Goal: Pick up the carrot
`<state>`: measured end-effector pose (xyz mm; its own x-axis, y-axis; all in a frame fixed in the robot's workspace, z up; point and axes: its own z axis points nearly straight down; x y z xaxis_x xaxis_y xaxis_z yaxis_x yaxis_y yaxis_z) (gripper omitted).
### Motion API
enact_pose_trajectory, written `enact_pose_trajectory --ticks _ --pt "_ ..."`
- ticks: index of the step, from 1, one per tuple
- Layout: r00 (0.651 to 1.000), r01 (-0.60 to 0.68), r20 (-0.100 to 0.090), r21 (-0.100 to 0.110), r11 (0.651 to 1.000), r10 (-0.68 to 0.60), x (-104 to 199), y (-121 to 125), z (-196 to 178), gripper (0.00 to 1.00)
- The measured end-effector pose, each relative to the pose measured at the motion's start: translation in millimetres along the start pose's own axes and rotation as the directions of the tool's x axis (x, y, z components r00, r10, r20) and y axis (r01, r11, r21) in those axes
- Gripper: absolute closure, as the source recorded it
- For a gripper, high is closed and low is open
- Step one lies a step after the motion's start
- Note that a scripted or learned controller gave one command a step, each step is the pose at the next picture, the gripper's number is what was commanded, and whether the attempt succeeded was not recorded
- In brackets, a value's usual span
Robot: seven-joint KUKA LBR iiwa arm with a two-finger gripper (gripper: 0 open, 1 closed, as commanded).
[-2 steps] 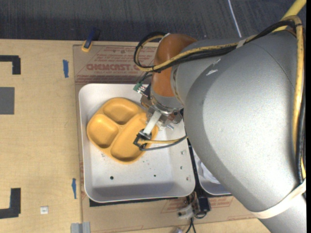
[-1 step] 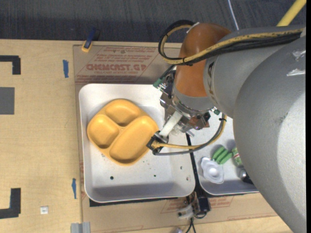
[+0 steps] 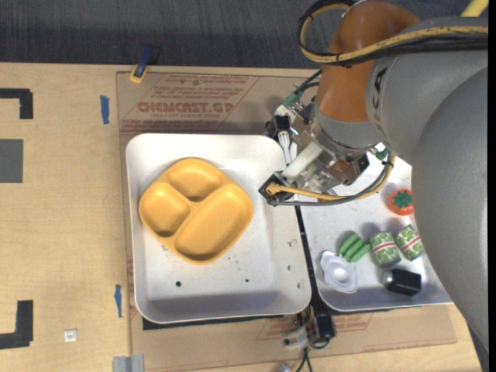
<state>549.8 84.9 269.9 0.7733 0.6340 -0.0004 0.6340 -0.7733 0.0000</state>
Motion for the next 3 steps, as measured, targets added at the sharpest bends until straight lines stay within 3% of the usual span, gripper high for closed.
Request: enact_pose_trajectory --ticks 1,2,3 --pt "1.0 0.012 0.002 0.003 1.0 -0.012 -90 29 25 1.0" --pt "0.997 0.08 0.001 0.004 0.997 -0.08 -61 36 86 1.0" --pt "0.997 0.08 0.001 0.003 0.997 -0.08 -61 36 86 0.0"
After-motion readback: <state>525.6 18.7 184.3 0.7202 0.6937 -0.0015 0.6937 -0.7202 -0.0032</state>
